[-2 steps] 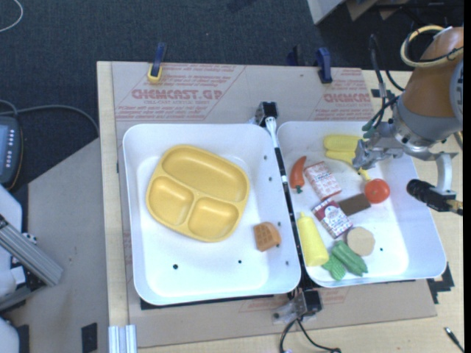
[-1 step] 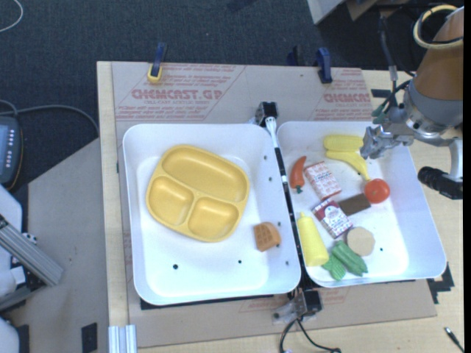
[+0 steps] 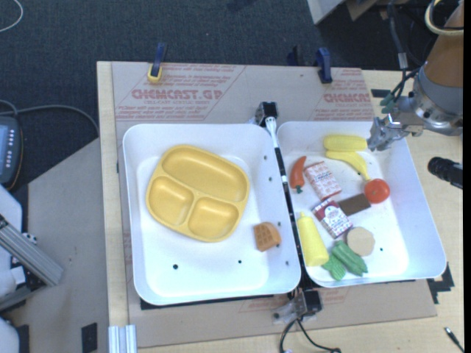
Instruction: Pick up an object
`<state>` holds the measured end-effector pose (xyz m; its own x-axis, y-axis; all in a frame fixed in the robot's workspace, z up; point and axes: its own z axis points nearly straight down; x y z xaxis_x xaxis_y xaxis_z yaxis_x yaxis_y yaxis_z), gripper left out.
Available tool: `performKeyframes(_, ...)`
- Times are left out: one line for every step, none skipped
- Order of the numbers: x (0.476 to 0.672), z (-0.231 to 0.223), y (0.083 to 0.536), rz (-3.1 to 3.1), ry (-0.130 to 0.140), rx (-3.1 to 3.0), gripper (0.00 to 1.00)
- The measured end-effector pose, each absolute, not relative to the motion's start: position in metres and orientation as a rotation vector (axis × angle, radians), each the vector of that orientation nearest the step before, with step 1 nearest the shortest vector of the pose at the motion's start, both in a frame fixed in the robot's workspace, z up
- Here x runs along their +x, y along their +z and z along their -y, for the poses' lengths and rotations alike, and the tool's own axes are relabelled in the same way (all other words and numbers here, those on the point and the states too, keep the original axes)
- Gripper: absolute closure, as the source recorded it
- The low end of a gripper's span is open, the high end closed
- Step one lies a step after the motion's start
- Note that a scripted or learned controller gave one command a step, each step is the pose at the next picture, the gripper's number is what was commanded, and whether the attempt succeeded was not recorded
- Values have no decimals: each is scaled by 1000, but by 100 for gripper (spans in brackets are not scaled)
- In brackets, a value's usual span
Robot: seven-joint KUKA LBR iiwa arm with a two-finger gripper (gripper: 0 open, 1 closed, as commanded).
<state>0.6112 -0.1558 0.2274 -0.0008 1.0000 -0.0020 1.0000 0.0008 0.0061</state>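
Toy food pieces, the objects for picking, lie mostly in the right bin [image 3: 412, 219]. Nearest the camera there is a green vegetable [image 3: 344, 260], with a yellow bottle-shaped piece [image 3: 312, 240] just beside it on the left and a tan round disc [image 3: 360, 241] touching it on the far side. Next comes a red-and-white packet [image 3: 331, 218] with a brown bar [image 3: 355, 204] against its far edge, and a red tomato [image 3: 377, 190] just beyond the bar's right end. Farther in, a red-and-white carton [image 3: 321, 179] sits near a red pepper [image 3: 296, 173] that lies by the bin's left wall. A yellow banana [image 3: 347, 149] lies at the far end. In the left bin [image 3: 147, 271], a small brown waffle-like piece [image 3: 267, 235] rests near the right wall, and a yellow divided plate [image 3: 197, 192] sits farther in, at the middle. The gripper [image 3: 380, 133] hangs over the right bin's far right corner, just beside the banana's right end; whether the claw is spread or pressed together cannot be told. Beyond the bins, a blue clamp [image 3: 324, 65] grips the board's far edge.
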Motion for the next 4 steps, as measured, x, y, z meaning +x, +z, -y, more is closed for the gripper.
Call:
performKeyframes(625,103,216,-2228,1,2216,100)
performKeyframes(639,60,225,-2225,5,2213,100)
performKeyframes(643,11,222,-2227,4,2214,100)
performKeyframes(661,-29,236,-2225,7,2214,100)
